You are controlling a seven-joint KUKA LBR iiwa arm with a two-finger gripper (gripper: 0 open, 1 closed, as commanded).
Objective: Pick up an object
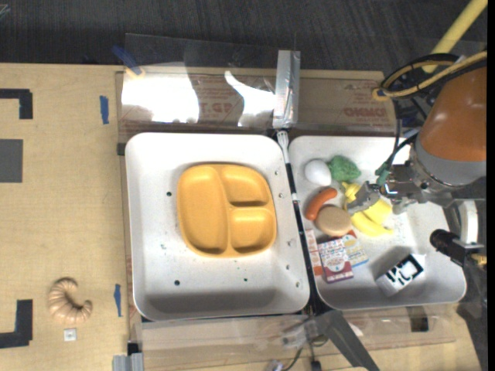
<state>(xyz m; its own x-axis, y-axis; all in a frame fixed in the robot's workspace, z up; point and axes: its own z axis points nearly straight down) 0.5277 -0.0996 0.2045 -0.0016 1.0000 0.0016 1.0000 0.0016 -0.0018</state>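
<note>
A: Orange plastic first: a three-compartment orange tray [227, 209] lies in the middle of the left bin [147, 168], compartments bare.

B: Noted. Right bin [433, 284] contents?

A: Clustered in its upper left part. White egg [317, 171] near the top, green leafy piece [343, 166] just beside it on its right. Below the egg, a red-orange sausage-shaped piece [320, 202], and touching that from below, a tan round bun [334, 221]. Yellow banana-like pieces [372, 219] lie just right of the bun. A flat printed packet [339, 256] sits below the bun, near the divider between the bins. A white block with black markings [401, 270] is well apart, toward the lower right corner.

B: End effector [371, 194] position?

A: Reaches in from the right, low over the yellow pieces and beside the green piece. Orange band [458, 122] of the arm is above the bin's right edge, with a yellow-and-black cable loop [414, 74] behind it.

B: Open or closed? Holding anything?

A: Cannot tell. The metal parts overlap the yellow pieces, and I can't make out whether anything is gripped.

B: Anything outside the bins?

A: A tan curled croissant-like piece [69, 300] on the cardboard-covered table [62, 192], far left, lower corner. Blue tape marks [104, 108] beside the left bin.
</note>
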